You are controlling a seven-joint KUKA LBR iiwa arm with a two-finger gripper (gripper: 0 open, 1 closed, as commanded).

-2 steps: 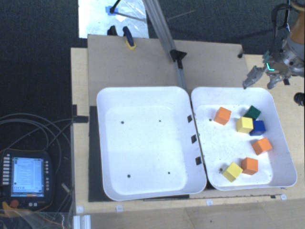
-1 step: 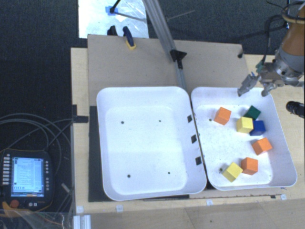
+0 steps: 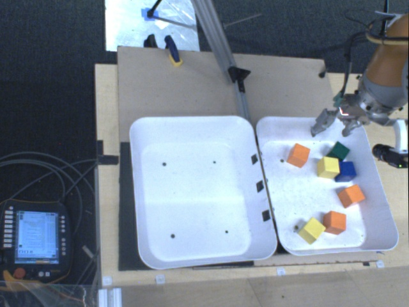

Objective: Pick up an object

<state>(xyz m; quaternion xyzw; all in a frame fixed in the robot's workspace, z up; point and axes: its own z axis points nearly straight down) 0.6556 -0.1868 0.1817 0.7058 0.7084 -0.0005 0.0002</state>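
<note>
1. The gripper hangs over the far edge of the right bin, its two grey fingers spread apart with open space between them
2. Nothing sits between the fingers; they hold nothing and touch no block
3. Taking the right bin as the landmark: the arm, grey with an orange band, comes in over its far right corner, and the gripper points down toward its far rim
4. Inside the right bin, an orange cube lies nearest the gripper, toward the far left part of the bin floor, apart from the fingertips
5. A green cube, a yellow cube and a blue cube sit clustered together in the far right part of the right bin, the yellow one touching the other two as far as can be seen
6. A second orange cube lies alone near the right bin's right wall, about midway along it
7. At the near end of the right bin, a second yellow cube and a third orange cube lie just beside each other
8. The left bin adjoins the right bin's left wall
</note>
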